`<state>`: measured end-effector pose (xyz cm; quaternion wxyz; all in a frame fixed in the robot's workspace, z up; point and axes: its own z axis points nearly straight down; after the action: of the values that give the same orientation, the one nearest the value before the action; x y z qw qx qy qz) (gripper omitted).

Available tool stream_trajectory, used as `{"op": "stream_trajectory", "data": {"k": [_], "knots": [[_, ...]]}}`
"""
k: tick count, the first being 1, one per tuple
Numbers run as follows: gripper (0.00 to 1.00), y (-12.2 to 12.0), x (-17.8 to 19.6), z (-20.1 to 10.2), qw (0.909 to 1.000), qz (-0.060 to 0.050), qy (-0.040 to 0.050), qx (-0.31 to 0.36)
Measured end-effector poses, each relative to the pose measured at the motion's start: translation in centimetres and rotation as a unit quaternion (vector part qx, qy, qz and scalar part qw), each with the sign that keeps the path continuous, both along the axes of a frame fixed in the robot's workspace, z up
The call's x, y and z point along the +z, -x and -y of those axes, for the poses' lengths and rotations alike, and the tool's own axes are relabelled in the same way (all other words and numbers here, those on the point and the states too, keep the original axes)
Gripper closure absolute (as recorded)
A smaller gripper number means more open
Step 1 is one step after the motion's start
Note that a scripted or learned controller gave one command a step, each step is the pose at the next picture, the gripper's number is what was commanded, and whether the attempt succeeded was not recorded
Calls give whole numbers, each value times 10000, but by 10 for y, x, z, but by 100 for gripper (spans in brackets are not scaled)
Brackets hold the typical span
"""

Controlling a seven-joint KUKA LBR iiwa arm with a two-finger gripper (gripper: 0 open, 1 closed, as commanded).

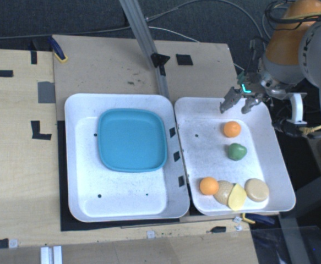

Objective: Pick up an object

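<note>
A blue plate [132,139] fills the left bin [75,147]. In the right bin [276,164], a green ball [237,152], a second orange ball [208,186] and pale pieces [243,192] lie apart. The hand [237,105] hangs open, holding nothing, just above an orange ball [232,129].

wooden bench [17,164] w/ black tape marks near left edge; tan board [110,65] on top toward back edge. dark grey carpet floor [66,7] behind, cables [204,7] lying on it. grey metal pole [141,32] slants across back.
</note>
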<state>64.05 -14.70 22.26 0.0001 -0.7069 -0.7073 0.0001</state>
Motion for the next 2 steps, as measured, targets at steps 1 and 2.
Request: {"op": "stream_trajectory", "data": {"k": [1, 2], "knots": [[0, 0, 0, 0, 10000, -1, 0, 0], [0, -6, -57, -6, 10000, -25, -4, 1]]}}
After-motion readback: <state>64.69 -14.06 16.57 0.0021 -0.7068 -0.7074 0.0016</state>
